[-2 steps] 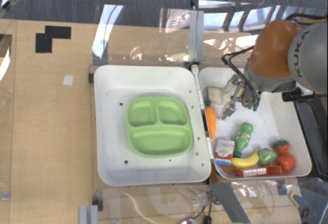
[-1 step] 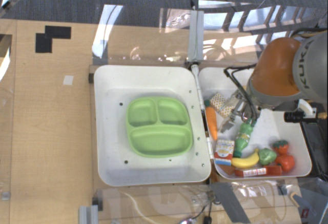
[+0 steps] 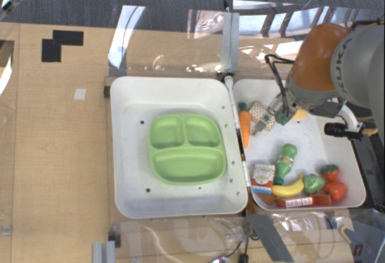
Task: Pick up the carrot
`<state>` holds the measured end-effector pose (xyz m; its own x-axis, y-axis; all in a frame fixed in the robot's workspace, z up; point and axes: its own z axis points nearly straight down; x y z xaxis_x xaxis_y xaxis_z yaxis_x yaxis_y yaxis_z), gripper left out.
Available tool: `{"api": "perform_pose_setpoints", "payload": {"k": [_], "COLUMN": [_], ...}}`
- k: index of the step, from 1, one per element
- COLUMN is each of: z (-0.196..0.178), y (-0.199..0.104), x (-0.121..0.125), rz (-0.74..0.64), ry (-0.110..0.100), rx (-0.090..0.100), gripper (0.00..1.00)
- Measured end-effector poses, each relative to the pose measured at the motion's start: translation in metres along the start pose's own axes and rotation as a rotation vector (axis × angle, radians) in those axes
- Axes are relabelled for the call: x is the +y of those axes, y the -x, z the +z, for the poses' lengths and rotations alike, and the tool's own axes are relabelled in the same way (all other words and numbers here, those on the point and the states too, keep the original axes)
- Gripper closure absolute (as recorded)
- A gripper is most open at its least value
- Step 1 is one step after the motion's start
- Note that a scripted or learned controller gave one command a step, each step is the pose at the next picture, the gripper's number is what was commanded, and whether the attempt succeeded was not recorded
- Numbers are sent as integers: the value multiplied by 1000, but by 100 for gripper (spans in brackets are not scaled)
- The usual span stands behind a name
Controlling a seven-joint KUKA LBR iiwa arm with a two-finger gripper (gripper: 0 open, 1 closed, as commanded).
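The carrot (image 3: 245,126) is orange with a green top. It lies lengthwise against the left wall of the right bin (image 3: 313,135), near the bin's far end. My gripper (image 3: 266,121) hangs just to the right of the carrot, above the bin floor, tilted toward it. Its fingers look open and nothing sits between them. A small checkered piece (image 3: 257,111) shows beside the fingertips, between the gripper and the carrot top.
A green bottle (image 3: 286,162), a banana (image 3: 289,188), a small carton (image 3: 263,174), a green vegetable (image 3: 313,183) and red fruits (image 3: 334,189) crowd the right bin's near end. A green divided plate (image 3: 186,148) lies in the left bin (image 3: 129,135). A divider wall (image 3: 236,135) separates the bins.
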<state>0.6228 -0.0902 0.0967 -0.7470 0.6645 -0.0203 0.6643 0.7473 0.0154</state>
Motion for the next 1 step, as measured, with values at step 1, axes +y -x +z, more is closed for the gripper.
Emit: {"api": "perform_pose_setpoints", "payload": {"k": [1], "z": [0], "y": [12], "x": [15], "rz": [-160], "ry": [-3], "rx": [-5], "gripper": [0]}}
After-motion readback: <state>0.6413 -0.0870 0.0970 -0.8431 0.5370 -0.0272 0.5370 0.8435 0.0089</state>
